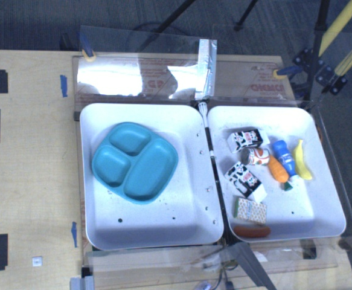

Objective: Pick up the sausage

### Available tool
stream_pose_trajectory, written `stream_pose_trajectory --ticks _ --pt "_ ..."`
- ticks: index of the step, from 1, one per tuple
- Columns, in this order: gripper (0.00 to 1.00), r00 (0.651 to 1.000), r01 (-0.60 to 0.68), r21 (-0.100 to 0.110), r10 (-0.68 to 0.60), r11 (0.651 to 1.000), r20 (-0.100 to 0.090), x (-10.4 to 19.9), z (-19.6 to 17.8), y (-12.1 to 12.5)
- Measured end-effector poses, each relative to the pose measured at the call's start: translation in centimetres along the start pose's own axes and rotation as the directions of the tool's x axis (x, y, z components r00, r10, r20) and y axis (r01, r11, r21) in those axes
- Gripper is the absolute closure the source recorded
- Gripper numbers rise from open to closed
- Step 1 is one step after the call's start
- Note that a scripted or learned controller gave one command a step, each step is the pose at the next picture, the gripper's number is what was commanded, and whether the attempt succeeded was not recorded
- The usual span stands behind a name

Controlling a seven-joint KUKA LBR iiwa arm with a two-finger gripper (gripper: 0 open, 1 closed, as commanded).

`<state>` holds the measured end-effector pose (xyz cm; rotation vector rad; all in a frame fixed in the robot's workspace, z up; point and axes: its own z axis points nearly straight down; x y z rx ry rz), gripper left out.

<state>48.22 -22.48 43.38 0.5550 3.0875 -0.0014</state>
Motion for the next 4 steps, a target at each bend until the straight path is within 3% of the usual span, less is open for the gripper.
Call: stream_pose_trajectory --ticks 4 --pt "1.00 1.000 -0.006 -0.001 0.006 1.000 0.020 -1.4 -3.6 0.0"
